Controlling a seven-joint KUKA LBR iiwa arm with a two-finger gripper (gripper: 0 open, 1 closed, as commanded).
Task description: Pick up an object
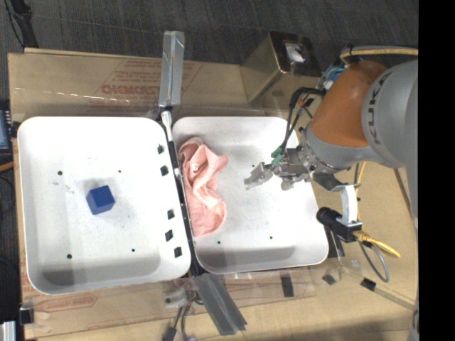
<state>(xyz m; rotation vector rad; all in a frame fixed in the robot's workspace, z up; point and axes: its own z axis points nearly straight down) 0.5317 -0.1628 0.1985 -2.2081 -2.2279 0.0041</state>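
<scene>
Pink cloth [202, 187] is the landmark: crumpled in a heap, lying in the right bin [242, 227] hard against that bin's left wall. Gripper [254, 177] sits just right of the cloth, over bare white bin floor, near it but apart. Can't tell how far open it is from this angle. Nothing visibly held. Arm [377, 112], grey w/ orange band, runs off further right of the cloth, past the bin rim.

Blue cube [100, 199] is well left of the cloth, across the bin walls, alone in the left bin [85, 148], flat on the floor approx. mid-bin. A few small dark specks dot both bin floors.

Row of small black clips [170, 216] runs along the shared rim, just left of the cloth. Grey metal bar [171, 69] stands out beyond the cloth, toward the top of the view, in line w/ the gap btw. bins.

Surface: brown cardboard sheet [85, 84] w/ red print under the bins, showing up and left of the cloth. Tan box [274, 66] up and right of the cloth, behind the right bin. Dark grey carpet [213, 6] beyond the cardboard at the top of the view.
</scene>
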